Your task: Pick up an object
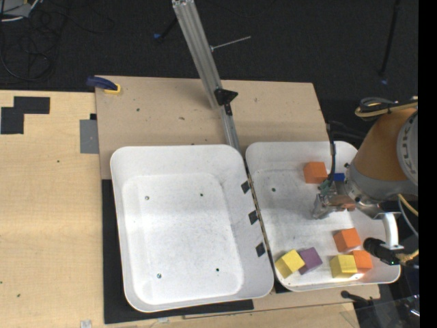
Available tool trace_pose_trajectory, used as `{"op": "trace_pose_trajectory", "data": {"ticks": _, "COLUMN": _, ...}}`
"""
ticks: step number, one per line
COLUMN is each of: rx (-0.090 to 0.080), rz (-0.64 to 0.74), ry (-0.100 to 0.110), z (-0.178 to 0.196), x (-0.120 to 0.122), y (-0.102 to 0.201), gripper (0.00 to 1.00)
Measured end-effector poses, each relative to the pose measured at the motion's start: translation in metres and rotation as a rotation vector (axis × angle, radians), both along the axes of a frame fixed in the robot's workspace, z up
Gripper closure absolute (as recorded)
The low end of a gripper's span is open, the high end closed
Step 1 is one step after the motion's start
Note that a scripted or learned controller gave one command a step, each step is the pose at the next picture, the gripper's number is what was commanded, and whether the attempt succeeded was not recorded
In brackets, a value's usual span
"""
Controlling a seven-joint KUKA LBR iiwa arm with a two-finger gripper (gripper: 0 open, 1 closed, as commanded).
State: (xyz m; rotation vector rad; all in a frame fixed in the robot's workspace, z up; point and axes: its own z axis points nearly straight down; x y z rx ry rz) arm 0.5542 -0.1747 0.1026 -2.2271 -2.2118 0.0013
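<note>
1. Six blocks lie in the right bin: orange block near the gripper, four others along the front
2. Gripper low over bin floor; finger state unclear

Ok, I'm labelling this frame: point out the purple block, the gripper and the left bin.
purple block point(311, 257), camera view, top face.
gripper point(321, 209), camera view, between its fingertips.
left bin point(117, 157), camera view, far left rim.
</note>
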Motion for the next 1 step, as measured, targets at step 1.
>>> {"op": "trace_pose_trajectory", "data": {"ticks": 1, "rx": -0.002, "rz": 0.006, "ry": -0.004, "z": 0.042, "x": 0.0022, "y": -0.0016, "gripper": 1.0}}
